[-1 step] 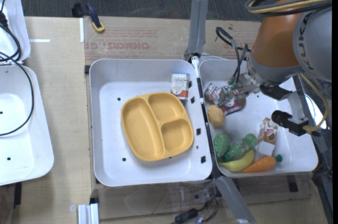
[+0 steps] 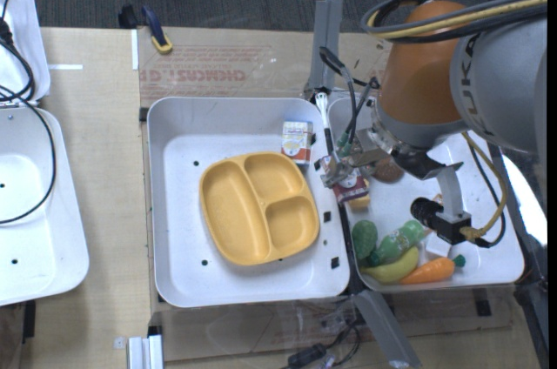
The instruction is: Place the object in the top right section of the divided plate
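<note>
The yellow divided plate lies in the left bin, with its top right section bare. A small white and red carton stands just beyond the plate's far right rim. My gripper hangs over the wall between the two bins, just right of the plate. A small red and tan object lies right under it at the right bin's left edge. Whether the gripper touches that object is hidden by the wrist and cables.
The right bin holds two green vegetables, a banana, a carrot and a brown round item. The arm's orange band looms over that bin. A white tray sits at far left.
</note>
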You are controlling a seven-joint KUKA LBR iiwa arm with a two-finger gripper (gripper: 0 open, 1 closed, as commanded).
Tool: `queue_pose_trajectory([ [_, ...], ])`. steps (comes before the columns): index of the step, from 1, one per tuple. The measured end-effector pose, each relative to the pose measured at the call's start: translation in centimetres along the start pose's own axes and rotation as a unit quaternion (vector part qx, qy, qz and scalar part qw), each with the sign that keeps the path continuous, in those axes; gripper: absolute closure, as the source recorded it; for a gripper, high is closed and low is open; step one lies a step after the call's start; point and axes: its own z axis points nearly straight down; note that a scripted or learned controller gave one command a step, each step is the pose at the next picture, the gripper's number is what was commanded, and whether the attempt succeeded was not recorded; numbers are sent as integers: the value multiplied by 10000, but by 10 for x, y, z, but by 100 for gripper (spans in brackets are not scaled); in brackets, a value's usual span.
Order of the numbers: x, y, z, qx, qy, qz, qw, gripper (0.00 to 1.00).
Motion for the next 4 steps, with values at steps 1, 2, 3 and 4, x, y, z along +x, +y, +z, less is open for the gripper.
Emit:
queue_pose_trajectory([
  [1, 24, -26, 29, 9, -1, 15, 10000, 100],
  [2, 38, -18, 29, 7, -6, 1898, 9818, 100],
  [3, 29, -28, 29, 13, -7, 1909, 9816, 100],
  [4, 6, -10, 29, 10, -7, 1866, 9824, 100],
])
